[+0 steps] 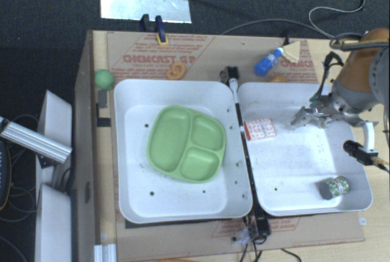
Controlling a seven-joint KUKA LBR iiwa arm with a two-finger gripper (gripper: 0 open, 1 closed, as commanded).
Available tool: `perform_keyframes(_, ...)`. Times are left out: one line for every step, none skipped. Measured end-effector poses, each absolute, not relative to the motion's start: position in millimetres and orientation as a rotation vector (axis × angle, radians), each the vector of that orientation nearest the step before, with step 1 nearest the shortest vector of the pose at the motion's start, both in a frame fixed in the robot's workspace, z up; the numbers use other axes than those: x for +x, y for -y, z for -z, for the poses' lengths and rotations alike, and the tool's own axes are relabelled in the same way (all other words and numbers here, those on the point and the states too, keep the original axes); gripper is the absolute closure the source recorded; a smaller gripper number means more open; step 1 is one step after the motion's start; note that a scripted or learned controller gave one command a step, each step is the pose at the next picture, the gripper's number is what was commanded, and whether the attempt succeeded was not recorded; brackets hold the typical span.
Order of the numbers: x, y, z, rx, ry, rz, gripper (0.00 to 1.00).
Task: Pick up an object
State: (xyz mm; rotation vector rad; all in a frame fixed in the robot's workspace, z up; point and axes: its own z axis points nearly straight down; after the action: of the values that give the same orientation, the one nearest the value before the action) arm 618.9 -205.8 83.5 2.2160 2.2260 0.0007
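The right white bin (286,194) holds a small red-and-white patterned box (259,129) near its left wall and a short greenish can (334,187) lying at its front right corner. My gripper (309,118) hangs over the upper middle of this bin, to the right of the box and apart from it. Its metal fingers (297,120) are spread open with nothing between them. The grey arm (359,81) comes in from the right edge.
The left white bin (131,194) carries a green divided plate (186,144). Behind the bins on the bench lie a blue bottle (268,63), an orange ring (177,70) and a green ball (104,78). A black part (359,153) sticks in over the right bin's right wall.
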Motion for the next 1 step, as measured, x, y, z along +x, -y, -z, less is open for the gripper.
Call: perform_keyframes(669.6, 197.0, -85.4, 2.213, -2.225, -0.003, 0.0)
